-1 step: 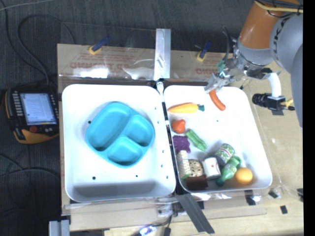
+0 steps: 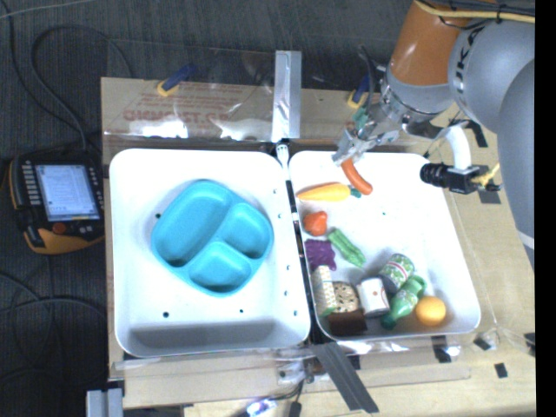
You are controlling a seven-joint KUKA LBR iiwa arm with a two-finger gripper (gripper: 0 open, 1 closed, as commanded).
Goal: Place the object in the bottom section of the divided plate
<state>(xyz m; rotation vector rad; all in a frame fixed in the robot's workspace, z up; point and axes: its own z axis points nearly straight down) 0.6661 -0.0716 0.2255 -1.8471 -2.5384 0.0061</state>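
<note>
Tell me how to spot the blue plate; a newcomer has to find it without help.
Start at the left white bin, across the divider from the one with the toy food. The divided plate lies alone near its middle. It is bright turquoise, with three hollow sections, against the bin's plain white floor.

- Sausage (image 2: pixel 357 177): small, red-orange, tilted, raised at the back of the right bin, its upper end between the fingers of the tool (image 2: pixel 352 156).
- Divided plate (image 2: pixel 211 235): blue, three sections, flat in the middle of the left bin, nothing in it.
</note>
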